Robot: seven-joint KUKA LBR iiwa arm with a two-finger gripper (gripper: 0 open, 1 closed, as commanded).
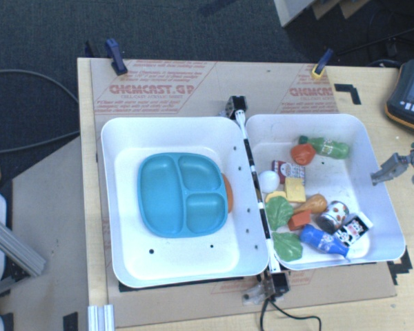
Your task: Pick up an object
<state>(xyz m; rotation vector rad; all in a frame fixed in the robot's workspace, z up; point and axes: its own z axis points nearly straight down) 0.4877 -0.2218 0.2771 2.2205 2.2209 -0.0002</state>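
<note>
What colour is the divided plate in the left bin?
Light blue; the plate shows plainly in the camera view, lying in the left bin.

Grey metal tool [395, 168], slim angular fingers, at right edge.

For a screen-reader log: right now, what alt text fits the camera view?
Two white bins sit side by side on a bench: the left bin holds a blue divided plate, the right bin a cluster of small toy foods and packets. The gripper sits at the right bin's right rim.
</note>
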